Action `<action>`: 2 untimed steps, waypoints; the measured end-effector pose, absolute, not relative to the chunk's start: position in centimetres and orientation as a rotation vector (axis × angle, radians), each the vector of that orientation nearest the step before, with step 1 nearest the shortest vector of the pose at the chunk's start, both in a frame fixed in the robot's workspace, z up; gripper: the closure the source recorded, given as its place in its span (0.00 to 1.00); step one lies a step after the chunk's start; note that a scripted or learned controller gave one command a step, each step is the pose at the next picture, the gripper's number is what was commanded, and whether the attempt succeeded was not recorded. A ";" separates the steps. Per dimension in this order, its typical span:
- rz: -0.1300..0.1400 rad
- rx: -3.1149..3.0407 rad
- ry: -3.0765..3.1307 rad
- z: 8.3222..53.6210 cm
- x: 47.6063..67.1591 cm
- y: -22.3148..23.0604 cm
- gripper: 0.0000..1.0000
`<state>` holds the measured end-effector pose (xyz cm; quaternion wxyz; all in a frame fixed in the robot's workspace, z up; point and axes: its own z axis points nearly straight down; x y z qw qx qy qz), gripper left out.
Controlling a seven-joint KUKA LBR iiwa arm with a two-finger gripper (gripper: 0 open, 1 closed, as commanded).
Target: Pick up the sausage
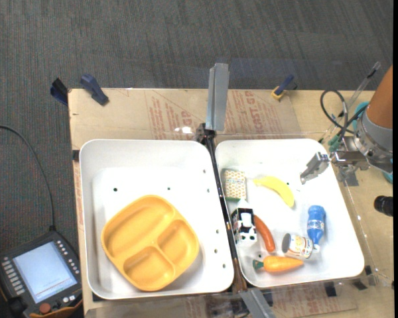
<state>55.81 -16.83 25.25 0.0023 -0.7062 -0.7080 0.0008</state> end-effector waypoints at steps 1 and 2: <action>0.003 -2.213 -2.218 26.1 55.8 -16.8 1.00; 0.004 -2.105 -2.325 19.5 58.6 -12.8 1.00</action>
